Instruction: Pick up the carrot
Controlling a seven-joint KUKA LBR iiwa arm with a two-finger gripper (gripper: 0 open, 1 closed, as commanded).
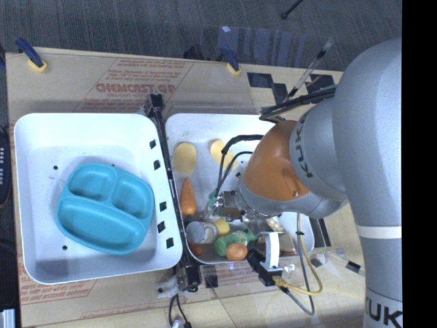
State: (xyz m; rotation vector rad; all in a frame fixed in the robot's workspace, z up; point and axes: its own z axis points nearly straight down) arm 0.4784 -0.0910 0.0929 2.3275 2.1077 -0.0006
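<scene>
the carrot [188,197] lay in the right bin [205,125], close against its left wall, long and narrow, with its length running along that wall. its skin looked smooth, orange and a little shiny. the gripper [235,234] hung low over the near end of the same bin, beside the lower tip of the carrot, above a crowded heap of small things. the wrist and the cables covered it, so i cannot tell if the fingers were released or clenched, and nothing was seen between them.

to do this step well, i think the fingers should come down across the narrow width of the carrot, near its middle, turned so that one of them has room at the wall.

in the heap were a round metal can [199,232], a green piece [229,241] and an orange ball [236,251]. farther up lay a pale yellow rounded thing [184,157]. the left bin [41,132] held a blue plastic tray [104,207] with three compartments, smooth and glossy.
</scene>
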